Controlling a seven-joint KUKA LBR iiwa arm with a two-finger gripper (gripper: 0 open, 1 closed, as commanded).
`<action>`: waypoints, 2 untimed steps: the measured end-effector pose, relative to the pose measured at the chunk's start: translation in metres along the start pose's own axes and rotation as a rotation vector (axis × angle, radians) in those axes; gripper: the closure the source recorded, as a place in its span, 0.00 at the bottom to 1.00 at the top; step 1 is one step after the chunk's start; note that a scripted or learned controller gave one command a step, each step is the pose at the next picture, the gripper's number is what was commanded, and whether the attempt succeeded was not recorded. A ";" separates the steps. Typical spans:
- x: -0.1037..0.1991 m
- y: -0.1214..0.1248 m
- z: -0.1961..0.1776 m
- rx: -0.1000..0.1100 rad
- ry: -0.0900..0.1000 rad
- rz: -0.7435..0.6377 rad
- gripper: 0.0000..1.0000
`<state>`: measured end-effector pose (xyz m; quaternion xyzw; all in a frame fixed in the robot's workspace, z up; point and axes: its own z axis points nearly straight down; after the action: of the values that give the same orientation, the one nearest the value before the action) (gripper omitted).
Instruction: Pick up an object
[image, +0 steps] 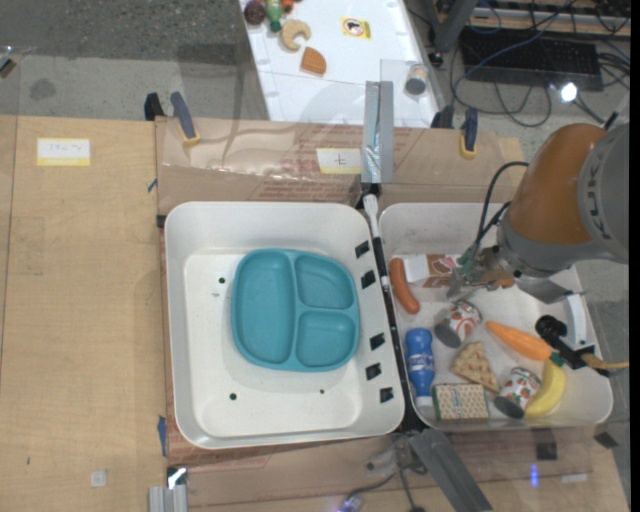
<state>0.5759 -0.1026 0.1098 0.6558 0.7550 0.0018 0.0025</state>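
Since the task names no particular object, the likeliest candidates are the toys lying loose in the right white plastic bin (600, 400), which holds everything pickable. Nearest the end effector (470, 275) are a long red toy sausage (403, 284) along the bin's left wall and a small red-and-white round toy (462, 320) just below the metal tip. Toward the bin's front edge lie a blue bottle with a white cap (419, 362), a tan wedge-shaped cracker piece (476, 366), a flat printed box (461, 401), an orange toy carrot (520, 341), a yellow toy banana (546, 391) and a small printed can (518, 385). They lie scattered, some touching, as if tipped in, so a clean grasp probably needs an item with free sides.

The end effector hangs low over the bin's back half, above a flat red-and-white printed packet (437, 266); whether it is clenched or released I cannot tell, and nothing can be seen caught in it. The grey arm with its orange band (560, 190) reaches in over the bin's right rim.

The left white bin (190, 330) carries a teal three-compartment plate (295, 308) at its centre, apart from the toys. Both bins sit side by side on the wooden bench (70, 300).
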 end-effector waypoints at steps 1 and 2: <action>0.000 0.000 0.000 0.000 0.000 0.000 0.00; 0.036 -0.013 0.019 0.006 0.002 -0.059 0.00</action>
<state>0.5579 -0.0688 0.0909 0.6333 0.7739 0.0000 -0.0001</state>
